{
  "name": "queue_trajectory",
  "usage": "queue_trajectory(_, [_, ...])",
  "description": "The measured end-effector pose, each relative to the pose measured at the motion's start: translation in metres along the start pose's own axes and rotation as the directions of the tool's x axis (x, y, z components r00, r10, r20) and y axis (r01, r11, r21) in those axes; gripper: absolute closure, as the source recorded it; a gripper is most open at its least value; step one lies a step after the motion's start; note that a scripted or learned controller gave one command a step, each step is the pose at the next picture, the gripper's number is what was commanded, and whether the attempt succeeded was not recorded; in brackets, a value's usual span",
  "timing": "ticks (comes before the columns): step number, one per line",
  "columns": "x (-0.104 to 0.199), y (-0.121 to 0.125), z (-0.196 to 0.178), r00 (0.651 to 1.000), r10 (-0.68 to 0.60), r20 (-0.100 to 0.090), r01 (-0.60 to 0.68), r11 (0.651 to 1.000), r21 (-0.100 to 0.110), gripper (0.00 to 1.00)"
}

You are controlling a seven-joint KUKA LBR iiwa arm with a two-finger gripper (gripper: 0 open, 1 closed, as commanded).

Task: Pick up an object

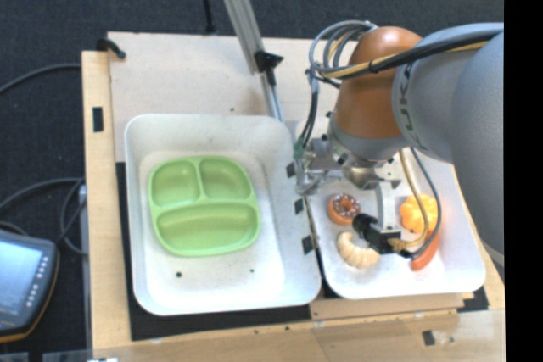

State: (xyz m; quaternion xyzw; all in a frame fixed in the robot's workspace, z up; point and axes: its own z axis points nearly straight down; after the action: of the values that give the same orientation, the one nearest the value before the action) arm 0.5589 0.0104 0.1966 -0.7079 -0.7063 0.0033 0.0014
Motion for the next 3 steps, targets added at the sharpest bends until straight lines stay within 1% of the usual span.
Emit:
queue_trajectory(1, [0.002, 0.001, -0.004, 1.000, 0.001, -0.003, -0.001, 1.000, -0.007, 0.00])
queue_trajectory(2, [-0.101, -0.026, -0.004, 1.000, 0.006, 0.002, -0.006, 1.000, -0.007, 0.00])
queue_trajectory(3, [-0.020, -0.034, -0.004, 1.000, -0.011, -0.006, 0.011, 1.000, -0.008, 0.00])
